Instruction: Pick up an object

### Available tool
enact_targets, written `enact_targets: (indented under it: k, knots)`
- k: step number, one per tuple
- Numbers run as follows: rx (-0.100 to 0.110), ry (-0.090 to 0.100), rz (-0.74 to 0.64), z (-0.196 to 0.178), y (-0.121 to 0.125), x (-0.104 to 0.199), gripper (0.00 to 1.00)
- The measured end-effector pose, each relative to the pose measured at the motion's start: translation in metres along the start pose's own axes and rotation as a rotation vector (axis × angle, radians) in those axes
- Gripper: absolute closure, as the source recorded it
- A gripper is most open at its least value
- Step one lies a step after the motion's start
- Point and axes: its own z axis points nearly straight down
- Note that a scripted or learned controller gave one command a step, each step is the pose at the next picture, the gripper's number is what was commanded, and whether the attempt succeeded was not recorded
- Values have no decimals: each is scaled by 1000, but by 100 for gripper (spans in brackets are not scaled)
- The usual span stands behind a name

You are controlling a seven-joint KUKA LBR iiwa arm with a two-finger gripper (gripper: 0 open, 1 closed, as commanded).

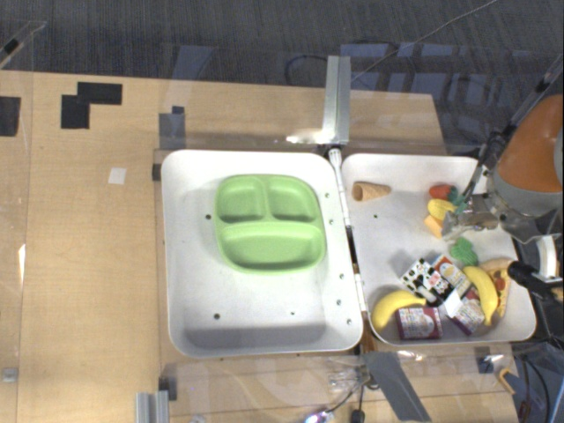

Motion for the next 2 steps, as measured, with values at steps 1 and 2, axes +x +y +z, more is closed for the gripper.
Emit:
enact_targets:
  k: [1, 2]
  knots:
    - [0, 0, 0, 0, 0, 0, 0]
    - [10, 3, -51, 5, -21, 32, 0]
